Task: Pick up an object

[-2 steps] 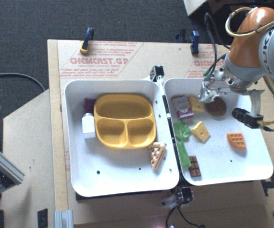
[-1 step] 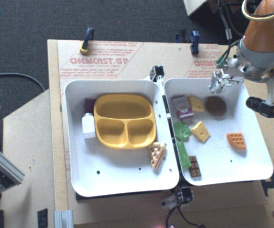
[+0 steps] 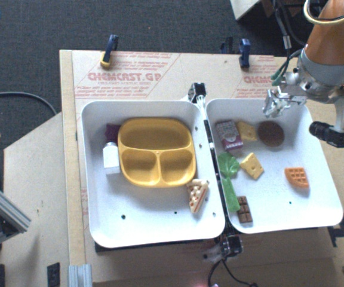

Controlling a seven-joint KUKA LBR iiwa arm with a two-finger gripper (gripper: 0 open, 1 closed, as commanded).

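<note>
In your right bin (image 3: 321, 205), the orange waffle (image 3: 297, 177) lies at four o'clock, the brown cookie (image 3: 271, 133) at twelve. Beyond, your tool (image 3: 275, 104) hovers over the far rim, at eleven o'clock from the cookie, fingers slightly spread, pinching nothing.

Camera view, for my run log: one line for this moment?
phase: approach | two-finger gripper: above right white bin, holding nothing | nearest: round brown cookie
</note>
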